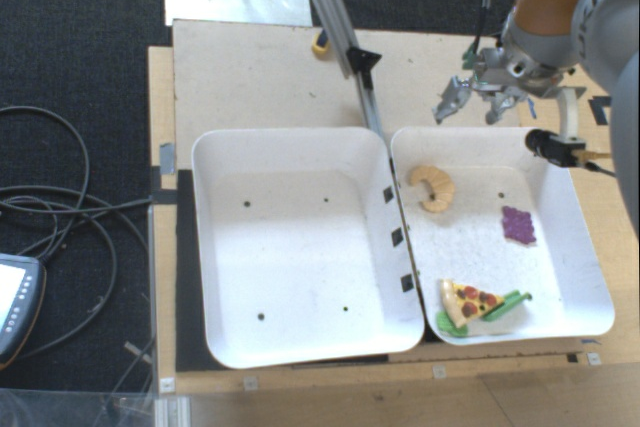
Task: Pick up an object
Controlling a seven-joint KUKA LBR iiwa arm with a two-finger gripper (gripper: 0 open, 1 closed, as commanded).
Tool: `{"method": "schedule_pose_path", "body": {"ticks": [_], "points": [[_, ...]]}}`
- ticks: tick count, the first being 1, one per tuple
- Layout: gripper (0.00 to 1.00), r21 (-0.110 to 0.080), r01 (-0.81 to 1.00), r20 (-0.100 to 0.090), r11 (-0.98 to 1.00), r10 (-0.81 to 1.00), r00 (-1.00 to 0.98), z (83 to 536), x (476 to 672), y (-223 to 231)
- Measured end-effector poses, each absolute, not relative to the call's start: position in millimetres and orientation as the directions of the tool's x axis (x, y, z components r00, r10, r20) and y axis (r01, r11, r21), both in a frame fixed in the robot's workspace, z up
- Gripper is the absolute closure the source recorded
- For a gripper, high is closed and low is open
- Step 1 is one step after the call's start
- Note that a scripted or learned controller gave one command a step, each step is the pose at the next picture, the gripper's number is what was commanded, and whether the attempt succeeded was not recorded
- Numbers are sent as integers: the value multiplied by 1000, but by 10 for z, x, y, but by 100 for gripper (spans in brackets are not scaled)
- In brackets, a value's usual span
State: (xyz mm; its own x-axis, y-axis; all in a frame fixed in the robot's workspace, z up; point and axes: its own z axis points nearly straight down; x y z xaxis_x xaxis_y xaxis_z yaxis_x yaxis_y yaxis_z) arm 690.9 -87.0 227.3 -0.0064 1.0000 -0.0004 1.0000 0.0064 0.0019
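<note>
Your claw [473, 107] hangs spread apart, gripping nothing, above the right bin's [575, 215] far rim; croissant [432, 187] lies just below it, grapes [518, 225] and pizza slice [468, 300] farther.

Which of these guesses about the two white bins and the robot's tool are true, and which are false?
1. The croissant lies in the right bin. True.
2. The purple piece sits in the left bin. False: it lies in the right bin, to the croissant's right in the picture.
3. The tool is holding the pizza slice. False: the slice lies near the right bin's front edge, far from the tool.
4. A green item lies touching the pizza slice. True.
5. The tool hangs above the right bin's far edge. True.
</note>
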Motion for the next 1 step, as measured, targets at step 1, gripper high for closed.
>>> {"method": "schedule_pose_path", "body": {"ticks": [1], "points": [[0,2,1000,-1,7,1000,-7,2273,6909,-872]]}}
